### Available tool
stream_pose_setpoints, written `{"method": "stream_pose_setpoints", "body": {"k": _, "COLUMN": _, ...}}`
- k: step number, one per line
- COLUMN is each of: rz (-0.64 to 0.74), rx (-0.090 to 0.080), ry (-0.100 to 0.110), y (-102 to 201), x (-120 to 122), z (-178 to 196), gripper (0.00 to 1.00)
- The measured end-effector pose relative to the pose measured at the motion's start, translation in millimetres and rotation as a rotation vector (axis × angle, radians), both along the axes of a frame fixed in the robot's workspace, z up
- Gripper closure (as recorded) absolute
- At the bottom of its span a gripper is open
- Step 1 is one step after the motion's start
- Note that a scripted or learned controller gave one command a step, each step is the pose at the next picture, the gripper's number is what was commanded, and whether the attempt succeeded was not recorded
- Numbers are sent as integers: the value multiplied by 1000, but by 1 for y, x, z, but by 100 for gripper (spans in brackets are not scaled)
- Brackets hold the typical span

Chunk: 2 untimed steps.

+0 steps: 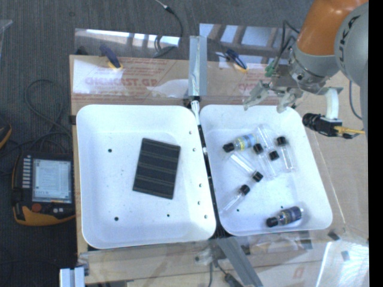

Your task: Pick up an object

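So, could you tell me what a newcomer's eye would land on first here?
Probably the dark ribbed slab lying alone in the left bin, then the scatter of small black-capped vials in the right bin. The gripper, fingers spread, hangs over the right bin's far rim.

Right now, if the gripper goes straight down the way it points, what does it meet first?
The gripper hangs open over the back rim of the right bin. Going straight down, it would probably meet that rim or the floor just inside it, short of the vials. Depth is hard to judge here.

A handheld control pendant [45,188] (orange-edged) lies on the floor left of the bench.
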<state>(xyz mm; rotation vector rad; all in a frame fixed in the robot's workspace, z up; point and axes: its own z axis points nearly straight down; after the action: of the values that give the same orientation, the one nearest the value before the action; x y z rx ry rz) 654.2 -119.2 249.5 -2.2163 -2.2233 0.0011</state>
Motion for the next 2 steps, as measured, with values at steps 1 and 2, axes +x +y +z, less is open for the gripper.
{"method": "stream_pose_setpoints", "body": {"k": 1, "rz": 20, "rx": -3, "ry": 1, "y": -40, "x": -34, "z": -116, "gripper": 0}}
{"method": "stream_pose_setpoints", "body": {"k": 2, "rz": 62, "rx": -8, "ry": -13, "y": -46, "x": -26, "z": -160, "gripper": 0}}
